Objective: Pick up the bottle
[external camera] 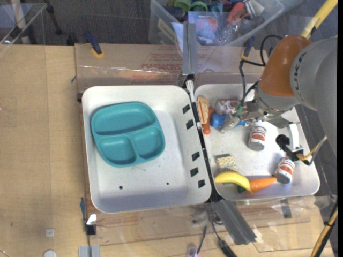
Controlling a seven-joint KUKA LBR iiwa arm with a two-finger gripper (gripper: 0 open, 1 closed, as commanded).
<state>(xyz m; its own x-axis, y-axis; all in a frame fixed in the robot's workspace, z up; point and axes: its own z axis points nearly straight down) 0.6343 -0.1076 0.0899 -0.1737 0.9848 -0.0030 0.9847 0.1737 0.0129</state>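
Just right of gripper (234, 120) stands bottle (258, 135).

Left bin (107, 197): divided tray (127, 132) at 10 o'clock. Right bin (308, 189): bottle (258, 135) at centre, second bottle (285, 169) at 4 o'clock, banana (233, 180) touching carrot (262, 184) at 6 o'clock, gripper (236, 119) at 10 o'clock.

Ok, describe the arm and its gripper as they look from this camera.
The arm is made of bulky, rounded grey segments, with a glossy orange band above the wrist. Thin black cables loop along the wrist beside that band. The gripper is small, dark and metallic, and much slimmer than the arm. Its details are too small to make out.
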